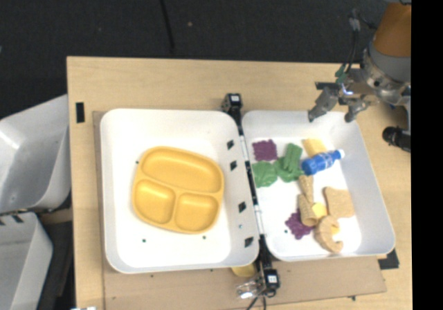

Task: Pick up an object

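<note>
Pincer (336,109) hangs spread and unladen over the right bin's (377,194) far rim; your descent risks striking it, missing the blue bottle (321,162).

A pale wooden bench (173,84) carries two shallow white bins side by side: left bin (118,232), right bin (370,222), edges touching.

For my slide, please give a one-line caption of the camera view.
The open hand hovers over the back rim of the right bin of toy foods; a yellow divided plate lies in the left bin.
</note>
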`<state>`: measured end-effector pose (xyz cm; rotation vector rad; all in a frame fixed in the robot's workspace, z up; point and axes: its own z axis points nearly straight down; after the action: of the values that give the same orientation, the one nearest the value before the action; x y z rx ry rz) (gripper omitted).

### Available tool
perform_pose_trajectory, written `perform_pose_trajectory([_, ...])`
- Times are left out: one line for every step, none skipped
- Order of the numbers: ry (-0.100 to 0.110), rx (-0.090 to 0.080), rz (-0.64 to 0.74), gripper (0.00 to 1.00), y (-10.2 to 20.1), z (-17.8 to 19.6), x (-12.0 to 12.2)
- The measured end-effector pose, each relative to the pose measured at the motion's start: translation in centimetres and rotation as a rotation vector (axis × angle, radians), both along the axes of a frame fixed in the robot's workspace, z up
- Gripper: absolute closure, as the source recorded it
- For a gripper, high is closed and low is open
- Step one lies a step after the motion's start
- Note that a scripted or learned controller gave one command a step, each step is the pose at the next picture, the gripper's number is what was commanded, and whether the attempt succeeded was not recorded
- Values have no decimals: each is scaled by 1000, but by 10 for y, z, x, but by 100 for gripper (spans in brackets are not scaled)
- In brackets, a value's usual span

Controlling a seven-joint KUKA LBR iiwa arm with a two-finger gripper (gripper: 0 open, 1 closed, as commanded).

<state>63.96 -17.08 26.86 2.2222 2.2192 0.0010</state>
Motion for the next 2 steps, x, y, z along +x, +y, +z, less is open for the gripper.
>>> perform_pose_trajectory([-4, -2, 3, 100, -1, 11, 1])
perform_pose_trajectory([12, 5, 8, 100, 84, -73, -41])
